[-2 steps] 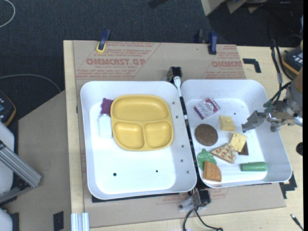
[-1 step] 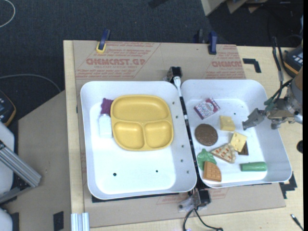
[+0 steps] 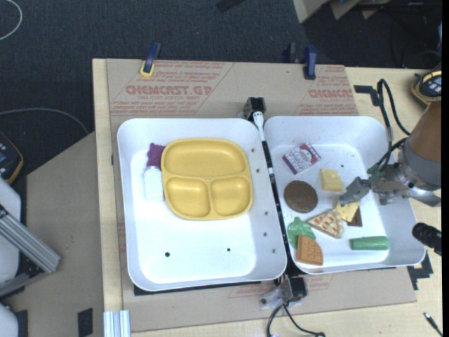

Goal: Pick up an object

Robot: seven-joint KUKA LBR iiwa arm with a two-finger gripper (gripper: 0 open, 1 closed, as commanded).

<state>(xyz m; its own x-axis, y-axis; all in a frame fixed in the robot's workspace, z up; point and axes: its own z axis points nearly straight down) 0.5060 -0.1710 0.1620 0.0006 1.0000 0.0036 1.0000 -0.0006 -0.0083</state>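
Dark carpet surrounds a bench topped with brown printed board point(image 3: 210, 83), on which two shallow white bins sit side by side, their inner rims touching along the middle.

Inside the left bin point(image 3: 140, 244), a yellow divided tray point(image 3: 207, 177) lies toward the far edge, its three compartments facing up. Just beside the tray's left edge are a small purple object point(image 3: 154, 153) and, nearer the front, a white bottle-like piece point(image 3: 152, 183), both touching or nearly touching the tray.

Small toy foods are scattered in the right bin point(image 3: 365, 128). A pink-and-white packet point(image 3: 301, 158) lies near its far edge, a yellow cheese-like block point(image 3: 331, 180) sits just right of it, and a round brown cookie point(image 3: 301, 196) rests toward the bin's left wall. Along the front edge lie a green leafy piece point(image 3: 297, 227), an orange waffle-like square point(image 3: 309, 250), a pizza slice point(image 3: 327, 224) and a green cylinder point(image 3: 369, 243) near the front right corner. A yellow wedge with a dark brown piece point(image 3: 349, 212) sits between the pizza slice and the bin's right wall.

From the right edge of the bench the grey arm reaches in, its gripper point(image 3: 356, 191) low over the right bin, just above the yellow wedge. Whether its fingers are spread or closed cannot be told, and nothing is visibly held between them.
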